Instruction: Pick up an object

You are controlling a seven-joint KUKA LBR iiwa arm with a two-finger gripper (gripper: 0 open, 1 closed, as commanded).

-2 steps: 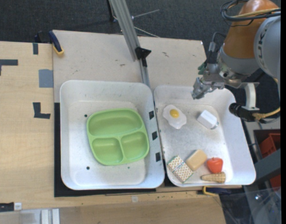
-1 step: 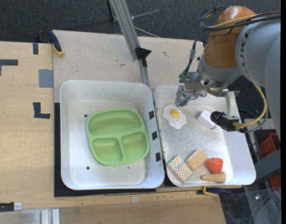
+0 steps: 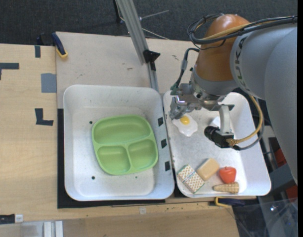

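A pale wooden desk carries two shallow white bins side by side. The left bin holds a lime-green divided plate with three compartments, lying flat near its middle. The right bin touches it along one edge, where small black clips sit. On the desk's left part lie a grey tape patch and dark tape marks. A blue and yellow clamp grips the far edge. A slanted metal pole meets the desk behind the bins. Beyond lies dark carpet.
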